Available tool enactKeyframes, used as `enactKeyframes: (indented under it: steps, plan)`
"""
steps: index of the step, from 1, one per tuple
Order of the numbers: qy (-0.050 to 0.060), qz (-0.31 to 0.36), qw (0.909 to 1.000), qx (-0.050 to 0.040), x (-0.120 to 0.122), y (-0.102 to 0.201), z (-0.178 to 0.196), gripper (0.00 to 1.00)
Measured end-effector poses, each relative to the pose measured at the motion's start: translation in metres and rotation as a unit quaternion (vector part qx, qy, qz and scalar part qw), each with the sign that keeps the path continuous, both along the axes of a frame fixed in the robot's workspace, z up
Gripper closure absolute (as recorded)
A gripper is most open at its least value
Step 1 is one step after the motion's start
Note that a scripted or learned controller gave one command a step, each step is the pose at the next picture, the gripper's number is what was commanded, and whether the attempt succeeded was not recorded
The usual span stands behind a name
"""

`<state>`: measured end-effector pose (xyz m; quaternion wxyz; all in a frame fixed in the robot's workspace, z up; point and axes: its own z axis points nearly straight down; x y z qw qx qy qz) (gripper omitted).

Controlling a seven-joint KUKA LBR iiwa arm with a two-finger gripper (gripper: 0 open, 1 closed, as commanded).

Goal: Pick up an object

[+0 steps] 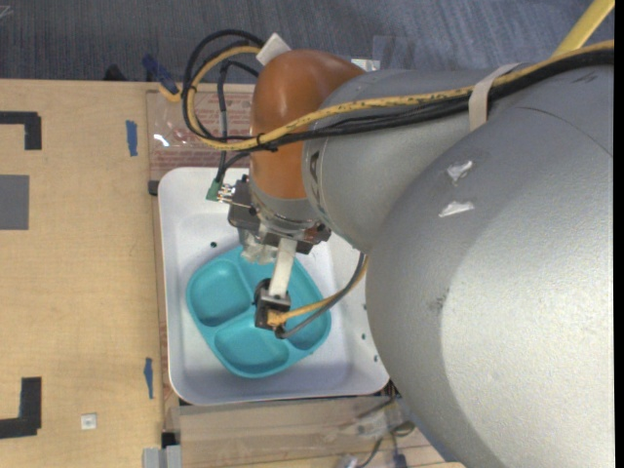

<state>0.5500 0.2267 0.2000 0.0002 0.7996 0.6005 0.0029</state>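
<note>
Camera view: turquoise divided plate [219, 295] (rounded compartments) in white bin [185, 213].

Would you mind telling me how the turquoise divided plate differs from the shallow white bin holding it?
The turquoise divided plate is rounded; the shallow white bin rectangular. The plate has compartments; the bin one open well. The plate is smaller than the bin. Both are shallow.

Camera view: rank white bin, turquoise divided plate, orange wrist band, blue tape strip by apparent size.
1. white bin
2-3. turquoise divided plate and orange band: look alike; the band sits nearer the camera, so unranked
4. blue tape strip
</note>
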Motion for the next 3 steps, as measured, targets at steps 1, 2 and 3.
enactKeyframes:
  steps: [1, 2, 3]
  plan:
    - [0.004, 0.109, 0.9941, -0.0013, -0.069, -0.001, 0.027, 1.0]
    - [0.001, 0.01, 0.9999, 0.0003, -0.07, 0.0, -0.092, 1.0]
    - [0.002, -0.206, 0.9786, -0.0002, -0.052, -0.001, -0.001, 1.0]
